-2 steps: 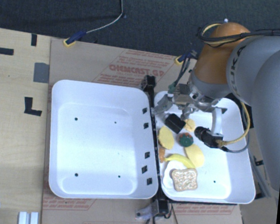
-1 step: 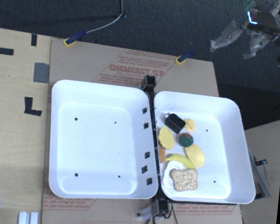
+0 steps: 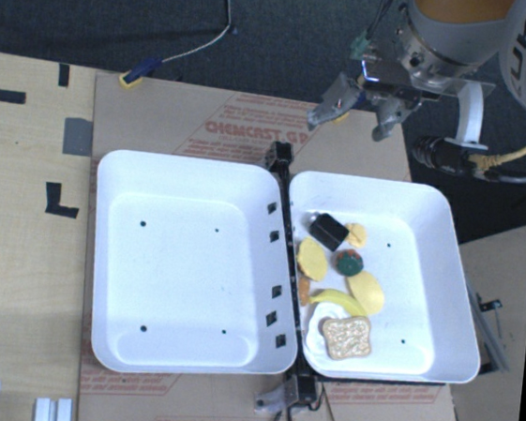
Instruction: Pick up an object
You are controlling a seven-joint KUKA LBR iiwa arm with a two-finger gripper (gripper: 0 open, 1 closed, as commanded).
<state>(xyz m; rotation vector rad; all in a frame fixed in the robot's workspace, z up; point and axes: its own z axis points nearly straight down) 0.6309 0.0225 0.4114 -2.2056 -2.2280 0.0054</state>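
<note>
Left shallow white plastic bin: rounded corners, smooth glossy floor, a few small dark dots on it. It sat on a flat brown cardboard sheet with red print.

Black clips ran down the seam where it met the right shallow white plastic bin. All items were clustered against that bin's left wall:
- small black rectangular block, matte, long axis running upper-left to lower-right, at the top of the cluster
- pale yellow rounded piece just beside the block
- yellow oval slice below the block, long axis roughly top-to-bottom
- dark green-and-red round ball to its right
- smooth yellow lemon-shaped piece below the ball, tilted
- curved yellow banana, long axis near horizontal, ends pointing down
- tan speckled toast slice, lying flat, nearest the front wall, touching the banana

Grey two-finger metal gripper hung above the cardboard behind the right bin, well apart from the cluster. Fingers were spread, nothing between them.
</note>
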